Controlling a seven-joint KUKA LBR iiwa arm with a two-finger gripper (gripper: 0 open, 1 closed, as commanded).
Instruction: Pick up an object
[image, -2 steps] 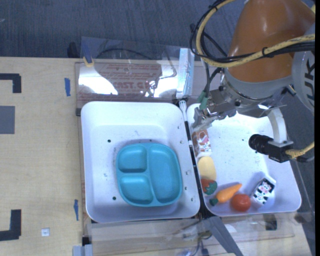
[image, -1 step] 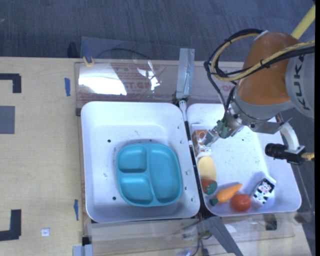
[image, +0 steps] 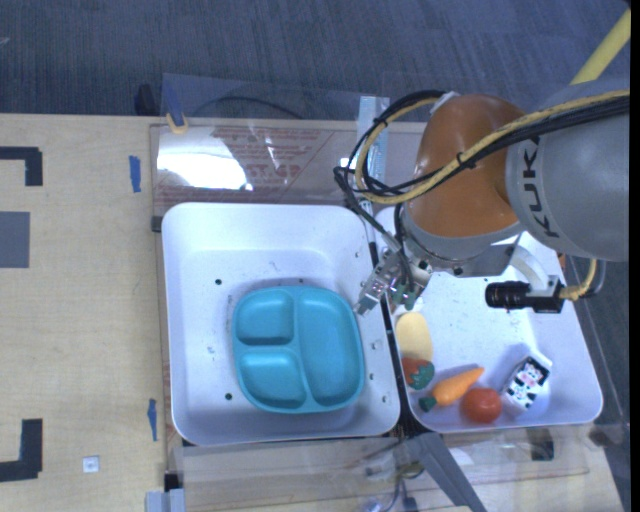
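On the far left lies the pale wooden bench top (image: 70, 330), marked with black squares and bits of blue tape. Next comes the left shallow white bin (image: 190, 300), which holds a turquoise plastic divided plate with three compartments (image: 297, 347), lying flat toward the bin's near side. My two-finger claw (image: 389, 288) sits over the wall where the two bins meet, just right of the plate's upper right corner. Nothing is visible between my fingers; whether they are spread or closed cannot be determined from this angle. Directly below the claw, in the right white bin (image: 575, 350), lies a pale yellow rounded toy food piece (image: 413, 335), very near the claw tips but, as far as can be seen, not gripped. Below it sit a small red and green piece (image: 419, 373), an orange toy carrot (image: 458, 385) lying at a slant, a red toy tomato (image: 482, 404) touching the carrot's lower side, and a small white block with black markings (image: 526, 381) further right. My grey arm with its orange band (image: 462, 175) enters from the right, with yellow and black cables looped over it. Behind the bins lies a clear plastic sheet (image: 250, 160), then dark blue-grey floor (image: 250, 40).
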